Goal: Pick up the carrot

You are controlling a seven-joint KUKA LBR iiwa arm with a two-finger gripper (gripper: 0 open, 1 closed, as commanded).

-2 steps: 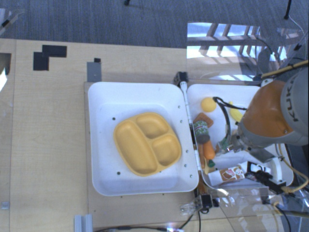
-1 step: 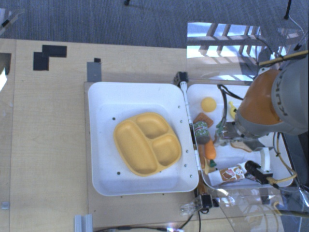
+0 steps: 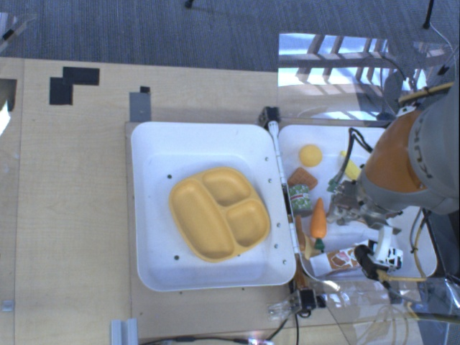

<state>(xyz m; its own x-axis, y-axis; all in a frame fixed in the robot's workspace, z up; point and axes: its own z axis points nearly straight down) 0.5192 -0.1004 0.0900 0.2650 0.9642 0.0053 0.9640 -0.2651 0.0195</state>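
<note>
A yellow divided plate (image 3: pixel 218 212) is sitting in the left bin (image 3: pixel 154 264), well to the left of the gripper (image 3: pixel 341 205). In the right bin (image 3: pixel 291 141), the carrot (image 3: pixel 318 218) is lying just left of the jaws, tip pointing up, beside a brown-and-green item (image 3: pixel 301 188), with a yellow ball (image 3: pixel 310 154) above. The carrot does not appear to be between the fingers, so the pick looks not yet made. Whether the jaws are apart or together cannot be told. The grey arm (image 3: pixel 431 149) is reaching in from the right, orange-banded wrist bent down over the bin.
</note>
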